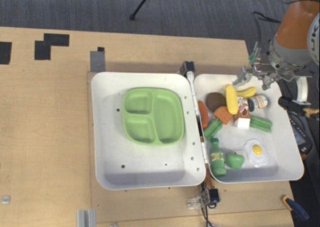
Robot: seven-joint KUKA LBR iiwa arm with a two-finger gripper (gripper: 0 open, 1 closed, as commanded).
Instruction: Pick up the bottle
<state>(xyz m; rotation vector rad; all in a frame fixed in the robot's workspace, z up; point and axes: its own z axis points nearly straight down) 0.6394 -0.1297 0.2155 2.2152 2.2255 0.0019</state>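
A green bottle [216, 155] with a pale label lies in the right bin [287, 168], along its left wall near the front. Farther back, a small white bottle with a dark cap [256, 103] lies on its side next to a yellow banana [231, 99]. My gripper [256, 77] hangs over the bin's far rim at the back right, just beyond the banana and the small bottle. Its fingers [242, 77] are spread open with nothing between them. The green bottle is well in front of it and to the left.
Around the bottles lie a brown round piece [215, 101], orange and red food toys [223, 116], a green pepper [234, 160], a fried egg [256, 149], a white cube [243, 123] and a green cucumber [260, 123]. The left bin [107, 171] holds a green divided plate [152, 116].
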